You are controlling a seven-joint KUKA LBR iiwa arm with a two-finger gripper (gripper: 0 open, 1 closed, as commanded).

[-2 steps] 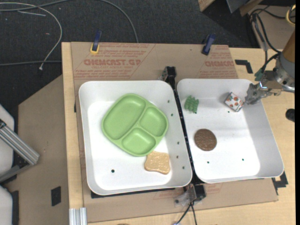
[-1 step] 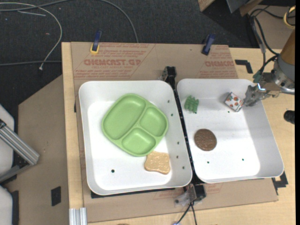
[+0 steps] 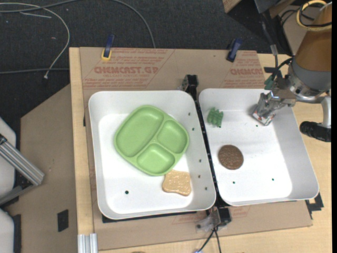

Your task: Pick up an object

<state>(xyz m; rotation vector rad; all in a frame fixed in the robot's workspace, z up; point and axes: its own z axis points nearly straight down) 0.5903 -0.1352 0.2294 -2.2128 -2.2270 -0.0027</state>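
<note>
My gripper (image 3: 262, 115) hangs over the far right part of the right bin (image 3: 295, 186), its tips close to the bin floor. A small green piece like broccoli (image 3: 215, 117) lies at the far left of that bin, well left of the gripper. A round brown patty (image 3: 230, 156) rests nearer the middle, below and left of the gripper. In the left bin (image 3: 105, 194) sit a green divided plate (image 3: 151, 139) and a tan slice of toast (image 3: 177, 183) by its near edge.
The two bins stand side by side on a cardboard-covered board (image 3: 158, 62) held by blue clamps (image 3: 108, 45). A black bracket (image 3: 190, 82) sits between the bins at the far side. Cables (image 3: 63, 20) lie on the dark floor behind.
</note>
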